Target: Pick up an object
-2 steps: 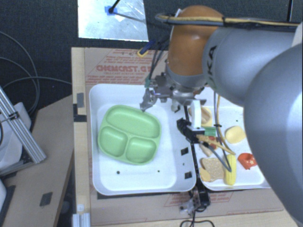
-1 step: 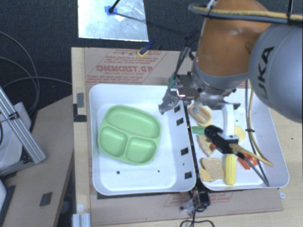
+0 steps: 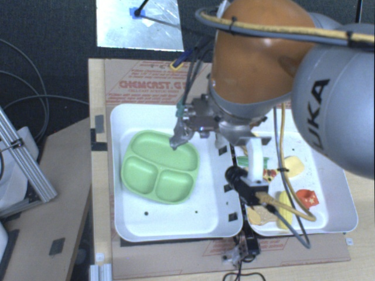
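A grey KUKA arm with an orange band reaches in from the right over two shallow white bins on a bench, its gripper [image 3: 177, 139] lowered to the far right rim of a green divided plate [image 3: 157, 170]. The plate, with three compartments, lies in the middle of the left bin [image 3: 136, 222], tilted slightly, and is the sole item there. The gripper tip sits at or just above the plate's edge; contact cannot be confirmed, and whether the gripper is open or closed cannot be told from this angle. In the right bin [image 3: 344, 216], partly hidden by the arm, lie several small pieces: a red piece [image 3: 308, 198] near the middle, a pale yellow piece [image 3: 293, 167] just beyond it, and a tan piece [image 3: 261, 216] toward the near left corner. Both bins rest on a cardboard sheet [image 3: 146, 82] printed with red lettering.
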`<state>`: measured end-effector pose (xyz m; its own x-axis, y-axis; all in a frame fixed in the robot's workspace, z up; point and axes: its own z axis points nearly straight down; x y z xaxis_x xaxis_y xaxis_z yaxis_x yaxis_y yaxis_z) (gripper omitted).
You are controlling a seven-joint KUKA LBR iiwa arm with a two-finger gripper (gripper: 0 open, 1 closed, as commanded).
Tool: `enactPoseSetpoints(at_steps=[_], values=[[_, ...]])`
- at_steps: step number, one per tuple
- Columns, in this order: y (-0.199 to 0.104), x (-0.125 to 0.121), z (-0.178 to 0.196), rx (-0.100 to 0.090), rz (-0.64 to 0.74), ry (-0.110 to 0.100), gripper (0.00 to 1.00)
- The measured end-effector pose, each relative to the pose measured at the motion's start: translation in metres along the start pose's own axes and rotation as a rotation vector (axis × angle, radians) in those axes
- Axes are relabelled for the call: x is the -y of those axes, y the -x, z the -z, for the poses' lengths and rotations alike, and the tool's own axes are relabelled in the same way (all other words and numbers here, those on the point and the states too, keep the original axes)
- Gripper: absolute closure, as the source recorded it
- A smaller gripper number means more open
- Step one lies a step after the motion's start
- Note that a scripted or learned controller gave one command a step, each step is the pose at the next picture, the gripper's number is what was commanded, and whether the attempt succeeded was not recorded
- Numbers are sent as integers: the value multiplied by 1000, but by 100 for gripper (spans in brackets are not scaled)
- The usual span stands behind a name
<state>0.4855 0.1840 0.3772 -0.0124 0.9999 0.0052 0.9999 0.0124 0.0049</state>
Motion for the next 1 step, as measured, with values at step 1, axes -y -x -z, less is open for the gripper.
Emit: enactPoseSetpoints(at_steps=[1], values=[[32,-11,35,4,-14,1,0]])
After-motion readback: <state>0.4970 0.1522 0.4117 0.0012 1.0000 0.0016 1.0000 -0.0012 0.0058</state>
